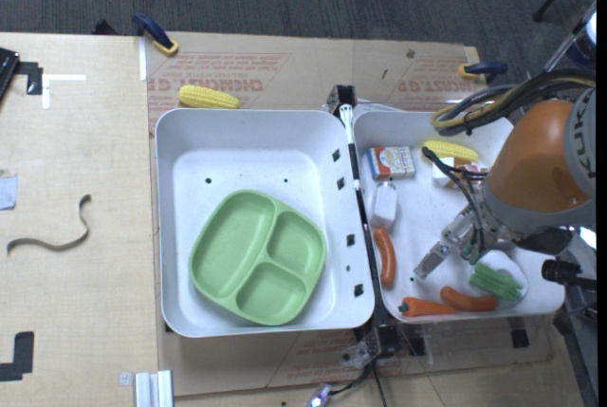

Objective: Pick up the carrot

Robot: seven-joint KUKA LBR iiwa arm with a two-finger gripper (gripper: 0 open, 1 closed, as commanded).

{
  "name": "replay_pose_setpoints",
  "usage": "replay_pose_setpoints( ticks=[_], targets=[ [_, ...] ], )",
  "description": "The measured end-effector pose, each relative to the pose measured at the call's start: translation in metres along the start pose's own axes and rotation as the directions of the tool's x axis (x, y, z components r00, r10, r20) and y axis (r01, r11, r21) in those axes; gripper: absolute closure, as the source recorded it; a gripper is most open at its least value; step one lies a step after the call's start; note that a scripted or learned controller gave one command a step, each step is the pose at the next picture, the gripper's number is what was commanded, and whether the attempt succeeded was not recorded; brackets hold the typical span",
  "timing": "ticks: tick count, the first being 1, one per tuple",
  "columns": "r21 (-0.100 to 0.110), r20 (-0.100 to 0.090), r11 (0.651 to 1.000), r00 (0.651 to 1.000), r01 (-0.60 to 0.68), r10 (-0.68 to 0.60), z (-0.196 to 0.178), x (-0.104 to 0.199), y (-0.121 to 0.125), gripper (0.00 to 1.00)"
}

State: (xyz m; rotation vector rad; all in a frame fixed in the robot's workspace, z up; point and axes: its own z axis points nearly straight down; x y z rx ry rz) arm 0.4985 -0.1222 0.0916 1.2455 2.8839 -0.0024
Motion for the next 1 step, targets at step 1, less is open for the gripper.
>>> replay_pose_setpoints(
  ticks=[1],
  targets=[
    [0.000,0.002,0.907,0.907,-0.420,0.420,-0.0028,-0.0154,0.0472,0.00]
  ],
)
